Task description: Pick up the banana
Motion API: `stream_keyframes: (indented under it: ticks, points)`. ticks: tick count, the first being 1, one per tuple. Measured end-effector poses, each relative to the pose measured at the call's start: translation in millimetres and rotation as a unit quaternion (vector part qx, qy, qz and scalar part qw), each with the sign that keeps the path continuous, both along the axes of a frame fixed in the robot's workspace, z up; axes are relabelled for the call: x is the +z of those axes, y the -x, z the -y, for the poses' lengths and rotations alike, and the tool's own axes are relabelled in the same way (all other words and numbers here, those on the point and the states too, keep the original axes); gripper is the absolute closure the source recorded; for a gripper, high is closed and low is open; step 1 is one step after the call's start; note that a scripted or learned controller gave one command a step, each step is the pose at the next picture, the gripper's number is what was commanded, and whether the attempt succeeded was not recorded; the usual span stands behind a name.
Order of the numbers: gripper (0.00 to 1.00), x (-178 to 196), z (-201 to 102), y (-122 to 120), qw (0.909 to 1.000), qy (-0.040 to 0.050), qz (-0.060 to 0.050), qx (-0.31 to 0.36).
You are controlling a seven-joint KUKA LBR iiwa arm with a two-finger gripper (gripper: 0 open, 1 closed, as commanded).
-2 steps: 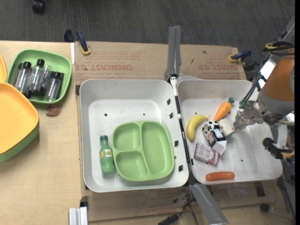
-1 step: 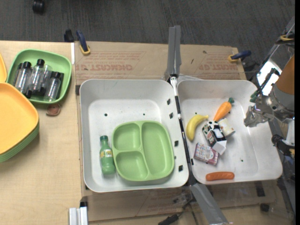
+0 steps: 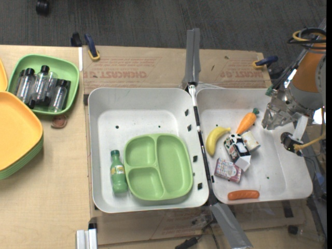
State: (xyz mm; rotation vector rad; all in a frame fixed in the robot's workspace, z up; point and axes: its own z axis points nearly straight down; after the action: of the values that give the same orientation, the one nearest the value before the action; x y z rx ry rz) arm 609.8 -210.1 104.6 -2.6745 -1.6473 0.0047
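Banana (image 3: pixel 215 138) lies in right bin (image 3: pixel 290 183), against its left wall, just left of small packets (image 3: pixel 239 148). Gripper (image 3: pixel 274 119) hovers right of carrot (image 3: pixel 246 122); fingers' state: cannot tell. Advice: approach from above, straddle banana's middle, clear of wall.

Dark grey carpeted floor (image 3: pixel 145 9) lies beyond the light wooden tabletop (image 3: pixel 46 206); a black chair caster (image 3: pixel 42 5) rests on it.

I see the banana (image 3: pixel 215 139), yellow and curved, lying flat in the right bin (image 3: pixel 290 185) near its left wall.
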Motion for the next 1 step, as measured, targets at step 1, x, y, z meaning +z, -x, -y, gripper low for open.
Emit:
stream_keyframes:
  ticks: [1]
  points:
    - [1.00,-12.8,-6.0,58.6,0.9955,-0.0004,-0.001,-0.095]
